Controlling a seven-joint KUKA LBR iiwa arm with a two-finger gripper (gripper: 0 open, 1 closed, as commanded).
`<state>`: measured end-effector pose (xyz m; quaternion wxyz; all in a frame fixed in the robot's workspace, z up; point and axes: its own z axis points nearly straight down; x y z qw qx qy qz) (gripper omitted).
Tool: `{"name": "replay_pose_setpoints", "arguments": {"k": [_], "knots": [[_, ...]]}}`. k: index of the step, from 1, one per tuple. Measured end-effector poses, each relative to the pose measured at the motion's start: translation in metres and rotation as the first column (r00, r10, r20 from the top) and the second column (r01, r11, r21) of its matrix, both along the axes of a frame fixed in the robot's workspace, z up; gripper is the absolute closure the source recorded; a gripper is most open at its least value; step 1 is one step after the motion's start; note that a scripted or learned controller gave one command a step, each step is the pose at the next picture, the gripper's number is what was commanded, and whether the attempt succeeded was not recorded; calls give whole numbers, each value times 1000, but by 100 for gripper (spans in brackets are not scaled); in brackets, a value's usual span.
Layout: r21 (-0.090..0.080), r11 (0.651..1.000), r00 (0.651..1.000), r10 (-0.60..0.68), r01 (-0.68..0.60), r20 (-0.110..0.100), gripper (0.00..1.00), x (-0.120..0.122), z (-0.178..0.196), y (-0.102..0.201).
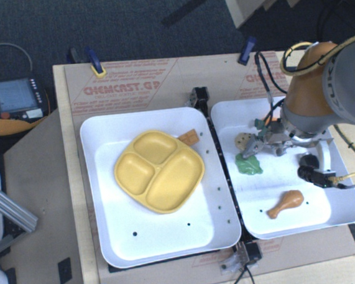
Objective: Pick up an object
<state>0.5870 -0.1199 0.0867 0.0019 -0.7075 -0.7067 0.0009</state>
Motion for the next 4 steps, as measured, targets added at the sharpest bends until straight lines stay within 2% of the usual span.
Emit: {"name": "replay_pose_setpoints", "arguments": {"k": [1, 2, 4], "knots": [[-2, 1000, 1000, 0, 0, 6, 100, 1, 14, 0], [-3, 1000, 1000, 1, -1, 11, 100, 1, 77, -4], [-4, 1000, 1000, 2, -2, 12, 100, 4, 171, -8]]}}
